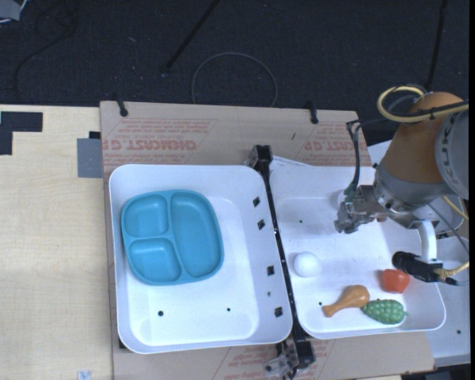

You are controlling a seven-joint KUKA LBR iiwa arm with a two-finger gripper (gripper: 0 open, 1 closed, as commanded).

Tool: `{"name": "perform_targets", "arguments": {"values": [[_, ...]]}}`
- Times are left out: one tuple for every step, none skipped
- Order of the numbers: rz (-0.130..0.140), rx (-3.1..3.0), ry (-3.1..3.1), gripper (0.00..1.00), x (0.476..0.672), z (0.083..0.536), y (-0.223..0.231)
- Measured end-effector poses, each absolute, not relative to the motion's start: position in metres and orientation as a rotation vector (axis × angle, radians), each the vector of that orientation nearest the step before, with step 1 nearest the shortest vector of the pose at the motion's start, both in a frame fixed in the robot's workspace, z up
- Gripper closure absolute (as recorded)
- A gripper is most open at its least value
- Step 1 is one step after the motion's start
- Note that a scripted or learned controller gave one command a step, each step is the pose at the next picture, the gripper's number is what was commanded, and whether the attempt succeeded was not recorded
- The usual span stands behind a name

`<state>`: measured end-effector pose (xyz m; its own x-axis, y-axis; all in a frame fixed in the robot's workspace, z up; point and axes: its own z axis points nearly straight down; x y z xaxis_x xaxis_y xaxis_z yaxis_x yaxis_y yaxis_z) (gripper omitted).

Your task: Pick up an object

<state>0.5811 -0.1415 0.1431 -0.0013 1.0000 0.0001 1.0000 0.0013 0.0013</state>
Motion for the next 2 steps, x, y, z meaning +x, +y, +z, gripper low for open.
{"name": "perform_targets", "arguments": {"values": [[0.003,2.219,2.22,1.0,0.577,0.205,-0.145],[0.002,2.218,2.221,1.0,0.578,0.252,-0.147]]}}
